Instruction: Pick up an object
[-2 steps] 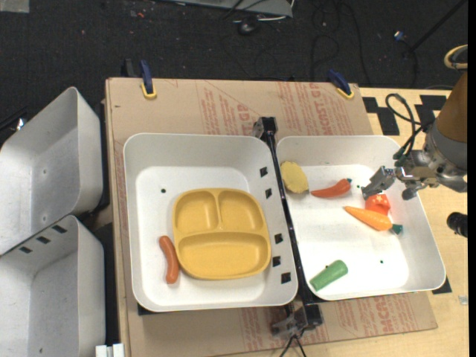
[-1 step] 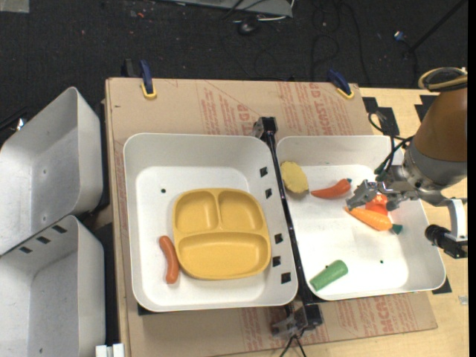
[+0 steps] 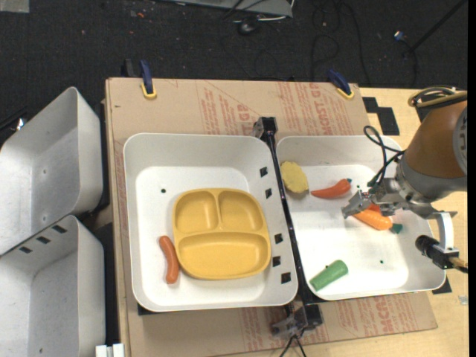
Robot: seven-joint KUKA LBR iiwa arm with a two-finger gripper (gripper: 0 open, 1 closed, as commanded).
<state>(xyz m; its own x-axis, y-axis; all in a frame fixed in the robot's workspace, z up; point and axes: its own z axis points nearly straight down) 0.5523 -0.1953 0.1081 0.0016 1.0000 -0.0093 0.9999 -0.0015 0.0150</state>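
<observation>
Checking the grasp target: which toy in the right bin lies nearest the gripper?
The carrot, right at the gripper; the chili, potato and cucumber lie farther off.

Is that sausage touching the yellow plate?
Apart. The camera view shows a thin strip of white bin floor between the sausage and the plate rim along its left side.

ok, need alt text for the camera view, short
A grey robot arm with an orange band reaches from the right, its pincer low over an orange carrot-shaped toy in the right white bin, which also holds a yellow potato-shaped toy, red chilli-shaped toy and green cylinder. The left white bin holds a yellow divided plastic plate and an orange sausage-shaped toy.
</observation>
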